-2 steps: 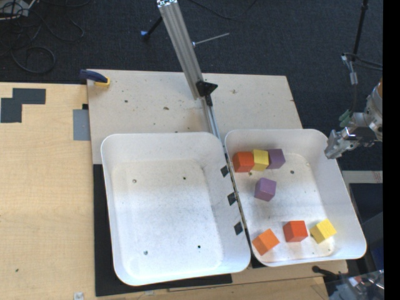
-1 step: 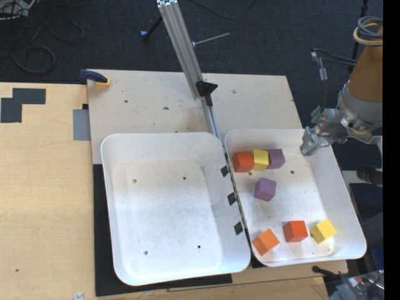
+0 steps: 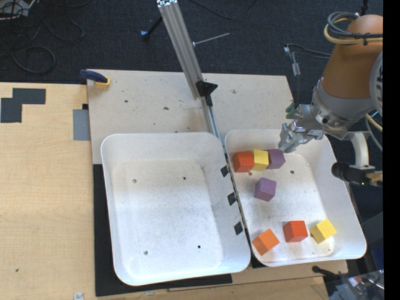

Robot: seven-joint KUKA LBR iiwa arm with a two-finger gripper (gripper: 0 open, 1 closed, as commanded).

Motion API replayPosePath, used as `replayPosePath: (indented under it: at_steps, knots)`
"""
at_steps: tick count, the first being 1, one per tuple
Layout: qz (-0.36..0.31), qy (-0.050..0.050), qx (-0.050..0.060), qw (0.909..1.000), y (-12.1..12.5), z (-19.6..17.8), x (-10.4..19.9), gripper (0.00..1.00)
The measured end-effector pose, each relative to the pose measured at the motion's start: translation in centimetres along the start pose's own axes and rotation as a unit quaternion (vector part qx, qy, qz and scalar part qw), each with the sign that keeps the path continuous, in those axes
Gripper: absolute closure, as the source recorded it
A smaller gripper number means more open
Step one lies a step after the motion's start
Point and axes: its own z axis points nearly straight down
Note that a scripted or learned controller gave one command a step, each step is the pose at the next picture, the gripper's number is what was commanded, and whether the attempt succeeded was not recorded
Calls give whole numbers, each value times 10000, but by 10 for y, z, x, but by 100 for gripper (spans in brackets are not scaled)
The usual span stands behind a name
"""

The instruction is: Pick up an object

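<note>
Several small blocks lie in the right bin (image 3: 340, 195). A red block (image 3: 243, 161), a yellow block (image 3: 260, 159) and a purple block (image 3: 275, 159) stand in a row near the bin's far edge. Another purple block (image 3: 265, 189) sits mid-bin. Along the near edge are an orange block (image 3: 267, 240), a red block (image 3: 295, 231) and a yellow block (image 3: 323, 230). My gripper (image 3: 289, 142) hangs just above and right of the row's purple block, with nothing visibly between its fingers.
The left bin (image 3: 125, 167) adjoins the right one, with black clips (image 3: 231, 198) along the shared wall. A slanted aluminium post (image 3: 184, 49) rises behind the bins. A black-and-white fitting (image 3: 353, 170) sticks out by the right bin's right rim.
</note>
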Motion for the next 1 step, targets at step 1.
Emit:
replayPosePath:
  at_steps: [1]
  knots:
    - [7,-2,9,10000,5,19,49,100]
